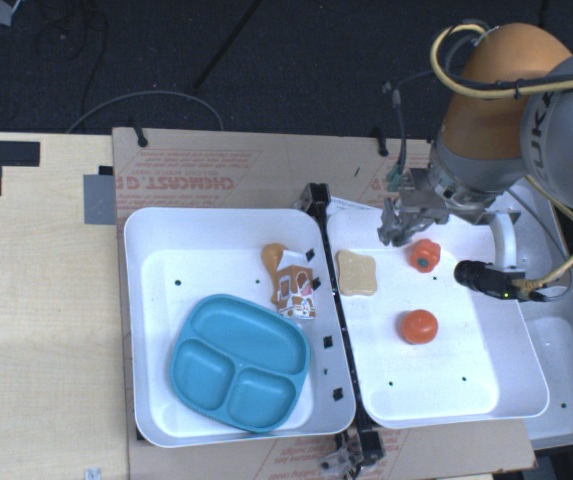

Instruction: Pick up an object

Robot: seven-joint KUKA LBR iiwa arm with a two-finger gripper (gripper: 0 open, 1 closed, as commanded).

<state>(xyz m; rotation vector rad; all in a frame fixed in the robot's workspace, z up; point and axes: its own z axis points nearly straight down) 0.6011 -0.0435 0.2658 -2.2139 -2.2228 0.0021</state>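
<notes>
End effector, finger state untellable, beside small red pepper; tomato, toast nearby.

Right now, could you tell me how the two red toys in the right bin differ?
The upper tomato shows a green stem end; the lower tomato shows plain red. The upper one looks smaller and sits beside the gripper; the lower one lies apart, mid-bin. Both are round, red-orange and rest on the right bin floor.

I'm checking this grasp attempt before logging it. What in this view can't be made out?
- Gripper: fingers dark and small in the camera view; open or shut unclear.
- Small orange-red object beside the gripper: contact cannot be judged from this slant.
- Printed packet in the left bin: print too small to read.
</notes>
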